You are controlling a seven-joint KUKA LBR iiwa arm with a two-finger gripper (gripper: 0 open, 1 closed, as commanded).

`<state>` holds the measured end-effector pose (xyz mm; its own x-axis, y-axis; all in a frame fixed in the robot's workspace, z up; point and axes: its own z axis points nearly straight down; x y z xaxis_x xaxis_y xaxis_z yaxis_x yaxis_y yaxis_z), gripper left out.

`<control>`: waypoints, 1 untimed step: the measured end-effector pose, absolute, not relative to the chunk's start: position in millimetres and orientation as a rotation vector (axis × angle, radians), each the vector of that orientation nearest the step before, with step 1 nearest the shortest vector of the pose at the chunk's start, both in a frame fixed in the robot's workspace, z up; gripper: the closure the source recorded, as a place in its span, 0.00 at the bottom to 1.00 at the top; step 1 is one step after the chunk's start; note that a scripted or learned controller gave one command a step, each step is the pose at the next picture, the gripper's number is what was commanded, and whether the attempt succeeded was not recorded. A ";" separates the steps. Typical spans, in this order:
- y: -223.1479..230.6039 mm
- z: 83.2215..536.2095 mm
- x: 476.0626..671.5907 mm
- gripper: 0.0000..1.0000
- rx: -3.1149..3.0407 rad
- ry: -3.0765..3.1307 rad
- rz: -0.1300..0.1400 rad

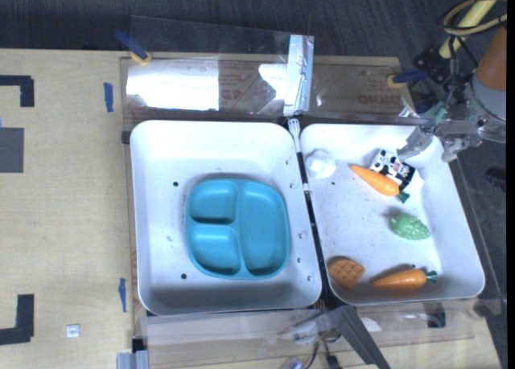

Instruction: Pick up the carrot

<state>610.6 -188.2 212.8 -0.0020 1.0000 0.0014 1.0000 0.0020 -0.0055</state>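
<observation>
While the gripper point(438, 136) hangs at the right bin's point(463, 223) far right corner, finger spread unclear, carrot point(376, 179) near far edge touching black-white printed item point(394, 168), print unreadable, second carrot point(401, 279) by near edge, blue tray point(238, 227) mid left bin point(153, 198).

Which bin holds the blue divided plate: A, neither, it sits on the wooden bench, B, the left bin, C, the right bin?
B: the blue divided plastic plate lies in the left white bin, while the right white bin holds the orange carrots and other toy food.
</observation>
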 end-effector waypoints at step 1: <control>-156.7 107.0 603.6 0.00 -2.294 -2.146 0.002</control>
